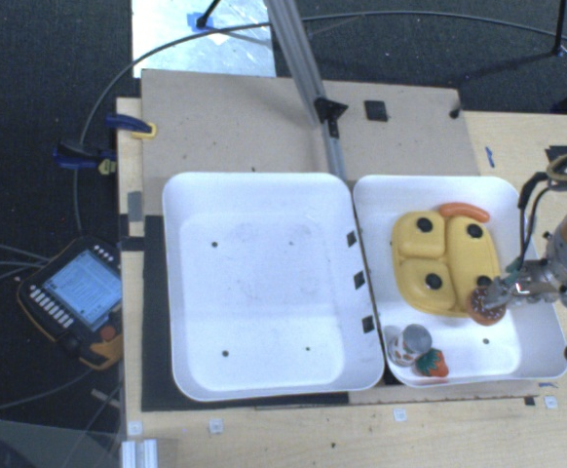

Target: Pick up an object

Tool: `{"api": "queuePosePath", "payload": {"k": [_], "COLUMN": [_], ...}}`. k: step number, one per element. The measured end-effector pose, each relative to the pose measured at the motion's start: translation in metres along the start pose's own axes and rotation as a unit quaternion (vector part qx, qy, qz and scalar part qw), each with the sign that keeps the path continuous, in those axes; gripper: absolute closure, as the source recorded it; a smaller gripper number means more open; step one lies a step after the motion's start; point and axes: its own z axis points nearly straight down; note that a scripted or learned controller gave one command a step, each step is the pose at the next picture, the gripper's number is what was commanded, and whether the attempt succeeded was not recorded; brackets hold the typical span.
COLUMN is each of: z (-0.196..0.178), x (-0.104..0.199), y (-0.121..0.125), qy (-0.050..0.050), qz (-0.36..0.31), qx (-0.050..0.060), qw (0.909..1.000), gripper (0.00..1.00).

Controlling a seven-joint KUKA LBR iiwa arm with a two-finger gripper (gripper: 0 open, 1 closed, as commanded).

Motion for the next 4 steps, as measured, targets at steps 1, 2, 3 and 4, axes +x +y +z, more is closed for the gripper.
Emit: {"api": "queuePosePath", "payload": {"k": [1, 2, 3, 4], "z": [-0.055, -0.088, -0.091, -0.086], "x": [-0.007, -0.008, 0.039, 0.085], "y": [0.010, 0.012, 0.017, 0.023], "qy": [0.000, 0.001, 0.002, 0.002], "qz": [-0.001, -0.001, -0.004, -0.004], "qx": [-0.001, 0.001, 0.002, 0.002], "qw": [1.0000, 1.0000, 1.0000, 1.0000], "gripper": [1.00, 1.00, 1.00, 1.00]}}
